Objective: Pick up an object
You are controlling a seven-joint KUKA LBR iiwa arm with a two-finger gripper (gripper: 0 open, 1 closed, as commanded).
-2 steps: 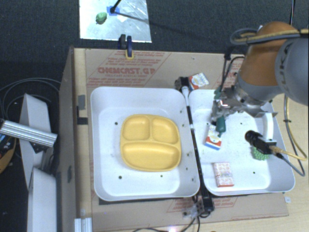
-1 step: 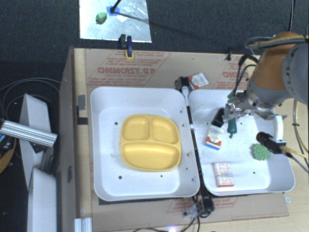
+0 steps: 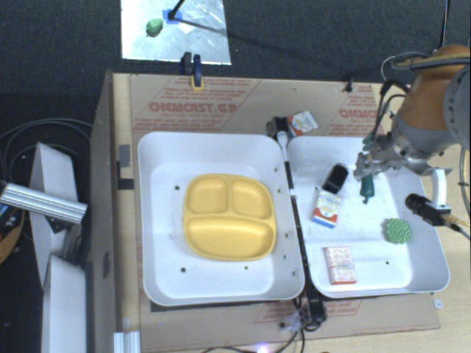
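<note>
Two-finger gripper [image 3: 366, 186] hangs over the right shallow white bin [image 3: 427, 271], just right of the small black block [image 3: 336, 177]; can't tell its jaw state.

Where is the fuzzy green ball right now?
The green ball sits in the right bin, near its right edge. It lies below the robot's hand, up and to the right of the small red and white box.

Dark carpet floor [image 3: 331, 20]; brown cardboard sheet [image 3: 221, 98] under bins; shiny foil square [image 3: 176, 24] behind.
</note>
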